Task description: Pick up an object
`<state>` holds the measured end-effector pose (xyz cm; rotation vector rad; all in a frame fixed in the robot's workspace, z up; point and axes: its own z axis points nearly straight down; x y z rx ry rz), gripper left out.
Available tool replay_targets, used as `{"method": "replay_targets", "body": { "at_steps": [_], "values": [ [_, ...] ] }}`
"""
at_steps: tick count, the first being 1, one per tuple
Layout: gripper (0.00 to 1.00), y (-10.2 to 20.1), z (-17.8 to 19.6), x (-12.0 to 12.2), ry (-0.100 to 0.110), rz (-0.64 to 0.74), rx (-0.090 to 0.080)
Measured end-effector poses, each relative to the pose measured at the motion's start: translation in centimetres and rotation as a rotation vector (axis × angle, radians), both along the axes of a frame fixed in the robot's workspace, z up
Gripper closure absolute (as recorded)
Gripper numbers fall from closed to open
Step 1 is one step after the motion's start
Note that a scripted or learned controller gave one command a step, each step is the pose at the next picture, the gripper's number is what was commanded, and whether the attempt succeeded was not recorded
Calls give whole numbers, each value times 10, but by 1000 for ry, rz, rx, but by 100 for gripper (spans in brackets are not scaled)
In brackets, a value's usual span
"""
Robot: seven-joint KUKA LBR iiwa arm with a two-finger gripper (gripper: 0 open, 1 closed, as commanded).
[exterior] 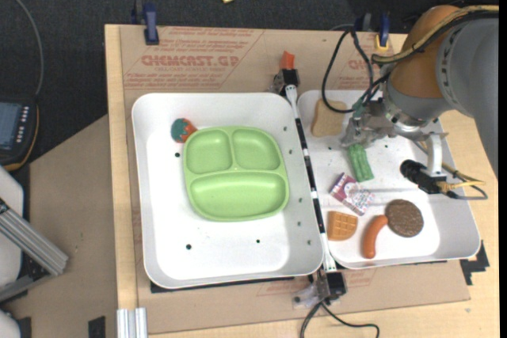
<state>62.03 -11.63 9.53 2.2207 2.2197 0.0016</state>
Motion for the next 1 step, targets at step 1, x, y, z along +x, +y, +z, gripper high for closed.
{"method": "replay_targets", "body": {
  "at_steps": [1],
  "values": [
    [100,80,96,-25,-9,9,3]
  ]
}}
